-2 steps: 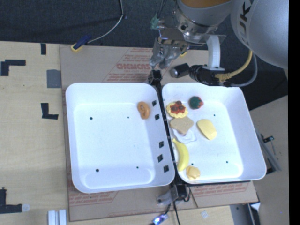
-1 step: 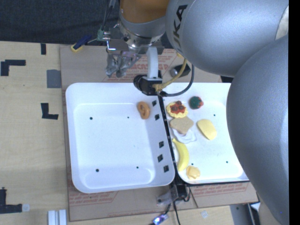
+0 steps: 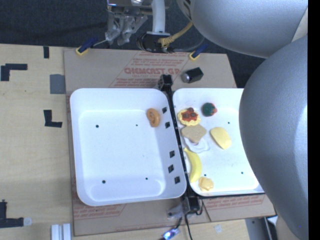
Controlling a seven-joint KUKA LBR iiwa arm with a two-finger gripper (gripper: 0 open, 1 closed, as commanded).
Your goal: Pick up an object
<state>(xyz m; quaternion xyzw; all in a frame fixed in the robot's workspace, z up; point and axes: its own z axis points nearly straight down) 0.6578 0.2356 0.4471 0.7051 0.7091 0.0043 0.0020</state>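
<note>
One pretzel (image 3: 153,117) near the left bin's (image 3: 85,104) right wall.

A pretzel (image 3: 153,117) is set by the left bin's (image 3: 120,189) right wall; a banana (image 3: 194,165) is laid along the right bin's (image 3: 235,184) left wall, a pizza slice (image 3: 189,116) toward its far left corner.
</note>
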